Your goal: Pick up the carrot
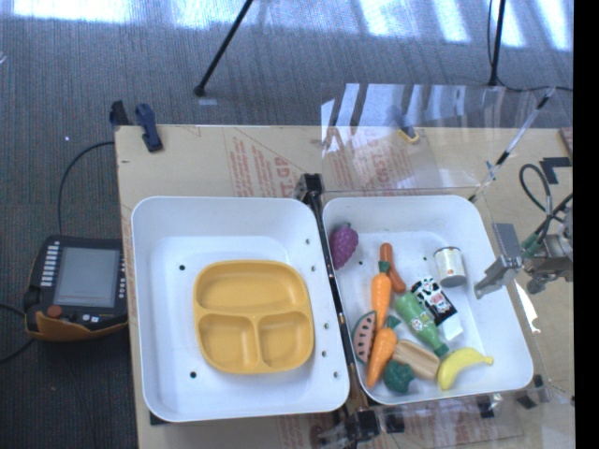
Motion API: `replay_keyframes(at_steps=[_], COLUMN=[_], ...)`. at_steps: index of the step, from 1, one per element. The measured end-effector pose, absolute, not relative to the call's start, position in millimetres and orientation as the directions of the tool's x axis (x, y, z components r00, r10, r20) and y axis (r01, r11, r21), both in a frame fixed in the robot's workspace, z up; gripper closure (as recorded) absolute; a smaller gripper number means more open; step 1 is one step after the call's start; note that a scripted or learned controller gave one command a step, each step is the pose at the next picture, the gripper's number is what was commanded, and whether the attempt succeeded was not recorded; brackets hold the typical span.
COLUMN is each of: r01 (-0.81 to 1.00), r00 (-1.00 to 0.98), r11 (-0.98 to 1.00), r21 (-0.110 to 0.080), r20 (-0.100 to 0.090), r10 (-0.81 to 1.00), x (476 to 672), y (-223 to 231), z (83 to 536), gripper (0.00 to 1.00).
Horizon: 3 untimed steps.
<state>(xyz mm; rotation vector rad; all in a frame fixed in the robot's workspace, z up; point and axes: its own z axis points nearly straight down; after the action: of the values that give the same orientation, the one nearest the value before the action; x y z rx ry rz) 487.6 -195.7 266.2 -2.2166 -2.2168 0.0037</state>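
Camera view took in both bins. Carrots lay in the right bin [487,251]: one [380,297] near the middle, another [381,354] below it beside the watermelon slice [364,336], a thin third [389,266] just above. The gripper [533,267] sat past that bin's right edge, off the carrots; I could not tell its grip. A yellow tray [253,314] filled the left bin [159,251].

Lab: teach pendant [77,288], tripods [234,31], bench w/ bins [168,241].
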Motion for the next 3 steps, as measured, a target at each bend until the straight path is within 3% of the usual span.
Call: replay_keyframes(at_steps=[1, 2, 3], r01=[1.0, 0.959, 0.96], r00=[0.025, 0.283, 0.28], r11=[-0.024, -0.283, -0.28], r21=[-0.014, -0.01, -0.015], r20=[0.008, -0.002, 0.0], r10=[1.0, 0.959, 0.96], x=[486.8, 609.0, 609.2], y=[-93, -79, -79], z=[201, 84, 95], gripper=[0.0, 0.0, 1.0])
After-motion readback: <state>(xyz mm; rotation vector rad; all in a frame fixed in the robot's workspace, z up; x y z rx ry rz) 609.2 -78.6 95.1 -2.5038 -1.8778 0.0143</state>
